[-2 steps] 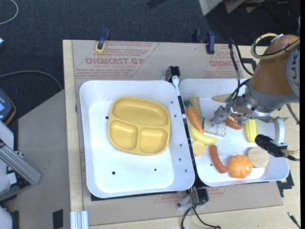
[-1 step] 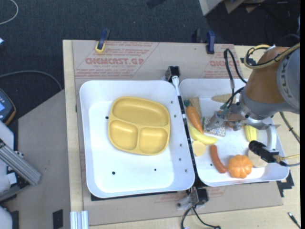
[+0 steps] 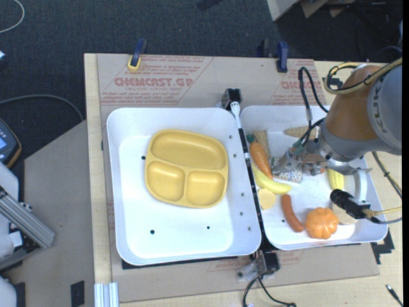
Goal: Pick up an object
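Observation:
The right bin [image 3: 358, 235] holds several toy foods. An orange carrot [image 3: 259, 157] lies by its left wall, with a yellow banana [image 3: 271, 184] just below it. A red-brown sausage [image 3: 293, 213] and an orange pumpkin [image 3: 321, 223] lie near the front edge. A yellow corn cob [image 3: 336, 180] rests to the right, partly under the arm. My gripper [image 3: 289, 168] is low in this bin, right beside the carrot and banana. Nothing can be seen between its tips.
The left bin [image 3: 128, 222] holds a yellow divided plate [image 3: 186, 168]. A pale yellow disc [image 3: 267, 200] lies under the banana and a tan cone [image 3: 295, 132] sits at the back of the right bin. Cables run along the arm [image 3: 358, 117] on the right.

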Action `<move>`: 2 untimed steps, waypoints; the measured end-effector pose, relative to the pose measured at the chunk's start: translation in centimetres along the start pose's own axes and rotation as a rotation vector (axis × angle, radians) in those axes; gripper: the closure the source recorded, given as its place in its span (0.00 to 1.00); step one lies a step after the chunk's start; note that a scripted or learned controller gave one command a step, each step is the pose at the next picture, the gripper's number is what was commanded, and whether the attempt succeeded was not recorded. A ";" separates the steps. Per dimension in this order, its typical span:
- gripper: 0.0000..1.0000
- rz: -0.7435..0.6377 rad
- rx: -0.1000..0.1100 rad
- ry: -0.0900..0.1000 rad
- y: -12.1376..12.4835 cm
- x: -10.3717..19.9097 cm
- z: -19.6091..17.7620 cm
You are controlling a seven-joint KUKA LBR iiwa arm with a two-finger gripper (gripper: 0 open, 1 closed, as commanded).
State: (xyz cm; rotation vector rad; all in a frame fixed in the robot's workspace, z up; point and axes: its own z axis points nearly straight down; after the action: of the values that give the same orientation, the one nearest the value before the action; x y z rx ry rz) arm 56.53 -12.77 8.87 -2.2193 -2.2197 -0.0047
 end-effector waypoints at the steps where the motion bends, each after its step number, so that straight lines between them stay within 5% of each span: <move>1: 1.00 0.001 -0.016 -0.008 0.3 -0.2 -1.3; 2: 1.00 -0.002 -0.007 -0.006 0.9 0.5 -7.5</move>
State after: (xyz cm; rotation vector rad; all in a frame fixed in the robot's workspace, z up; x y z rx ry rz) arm 57.46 -12.32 16.32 -2.2243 -2.2280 -0.0064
